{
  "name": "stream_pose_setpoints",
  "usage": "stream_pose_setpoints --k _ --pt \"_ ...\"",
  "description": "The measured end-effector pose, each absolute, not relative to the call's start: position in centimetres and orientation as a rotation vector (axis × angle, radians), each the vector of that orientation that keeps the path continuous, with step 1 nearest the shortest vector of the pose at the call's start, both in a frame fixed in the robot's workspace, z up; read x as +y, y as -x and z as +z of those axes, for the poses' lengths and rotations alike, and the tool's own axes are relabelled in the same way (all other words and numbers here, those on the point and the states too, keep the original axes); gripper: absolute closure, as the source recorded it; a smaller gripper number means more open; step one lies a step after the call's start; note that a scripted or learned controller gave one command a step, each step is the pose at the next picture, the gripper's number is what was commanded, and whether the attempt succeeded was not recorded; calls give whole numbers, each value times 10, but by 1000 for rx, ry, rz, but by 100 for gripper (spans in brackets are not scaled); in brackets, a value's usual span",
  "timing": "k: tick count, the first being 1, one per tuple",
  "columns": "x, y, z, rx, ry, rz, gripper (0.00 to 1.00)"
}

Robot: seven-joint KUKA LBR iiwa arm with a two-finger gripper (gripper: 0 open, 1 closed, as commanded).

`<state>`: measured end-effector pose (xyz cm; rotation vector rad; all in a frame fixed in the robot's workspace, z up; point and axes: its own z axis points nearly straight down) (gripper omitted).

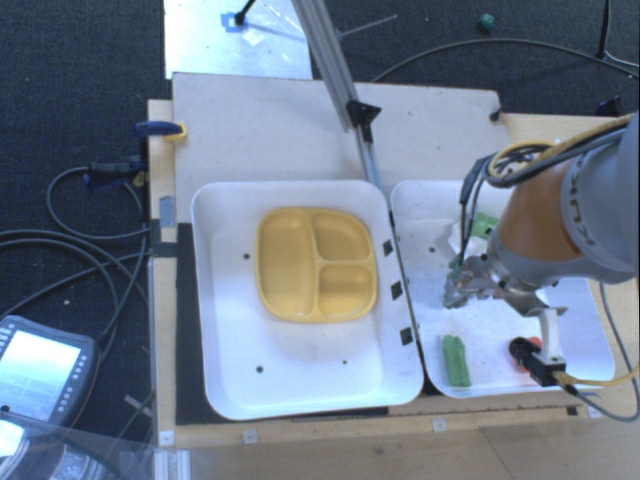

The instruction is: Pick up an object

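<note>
From the camera above the table (300,128), two white bins sit side by side. The left bin (225,298) holds a yellow divided plate (316,265), lying flat near the bin's centre. The grey arm (590,213), with its orange band, reaches into the right bin (425,208) from the right. Its claw (458,293) hangs low over the bin's middle, pointing downward; whether it is wide or narrow cannot be told, and nothing shows between its tips. A green stick-shaped object (456,359) lies on the bin floor near the front edge, apart from the claw. A light green piece (484,225) peeks out behind the arm.
</note>
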<state>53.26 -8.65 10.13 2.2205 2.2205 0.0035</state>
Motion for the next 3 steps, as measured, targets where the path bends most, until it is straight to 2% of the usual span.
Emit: stream_pose_setpoints --k 1,3 --pt "-94 -540 150 2222 -2214 5 100" --pt "-89 -538 261 2223 -2210 8 100"
